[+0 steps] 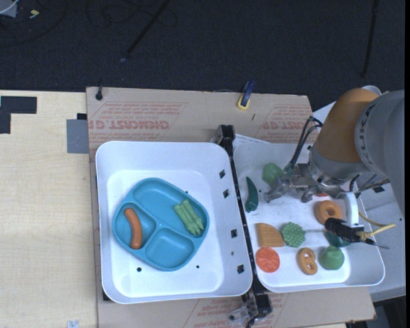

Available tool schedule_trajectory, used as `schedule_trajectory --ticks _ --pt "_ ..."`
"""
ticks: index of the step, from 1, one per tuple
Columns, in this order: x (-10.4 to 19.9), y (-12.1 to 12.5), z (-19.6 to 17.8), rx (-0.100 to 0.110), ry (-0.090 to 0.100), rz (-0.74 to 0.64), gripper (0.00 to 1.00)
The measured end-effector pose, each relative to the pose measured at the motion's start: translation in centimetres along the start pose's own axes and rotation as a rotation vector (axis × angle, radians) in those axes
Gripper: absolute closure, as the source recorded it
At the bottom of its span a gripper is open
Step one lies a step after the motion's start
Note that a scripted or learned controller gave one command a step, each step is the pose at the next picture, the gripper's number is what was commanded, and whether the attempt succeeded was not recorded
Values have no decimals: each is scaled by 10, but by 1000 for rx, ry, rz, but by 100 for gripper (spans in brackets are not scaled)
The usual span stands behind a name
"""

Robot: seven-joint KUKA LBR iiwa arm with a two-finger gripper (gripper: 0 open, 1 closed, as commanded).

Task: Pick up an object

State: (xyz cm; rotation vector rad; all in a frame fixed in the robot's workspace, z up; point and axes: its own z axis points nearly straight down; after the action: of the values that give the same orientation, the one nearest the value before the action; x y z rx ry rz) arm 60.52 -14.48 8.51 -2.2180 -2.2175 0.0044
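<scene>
We are hovering the pincer [292, 188] low in the right bin [376, 273], near its upper left part, just beside a green ball [271, 173] and a dark green pepper [251, 193]. Whether the pincer is open, or gripping anything, we cannot tell — the metal parts are blurring together. The nearest candidates are lying in this bin: the ball, the pepper, a doughnut [325, 212], a bumpy green piece [292, 235], a red tomato [267, 259] and a pretzel [306, 260]. They are looking like toy food — probably light, stiff and a little slick. We are judging the pepper best taken across its narrow middle, the ball across its widest part. In the left bin [109, 162] a blue tray [165, 251] is holding a sausage [133, 227] and beans [190, 216].
</scene>
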Motion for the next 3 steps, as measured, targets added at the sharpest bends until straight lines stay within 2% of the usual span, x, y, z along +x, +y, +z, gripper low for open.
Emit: schedule_trajectory --ticks 1,3 --pt "-1 1 -12 -2 0 2 100" --pt "-13 -3 -105 -8 -2 3 100"
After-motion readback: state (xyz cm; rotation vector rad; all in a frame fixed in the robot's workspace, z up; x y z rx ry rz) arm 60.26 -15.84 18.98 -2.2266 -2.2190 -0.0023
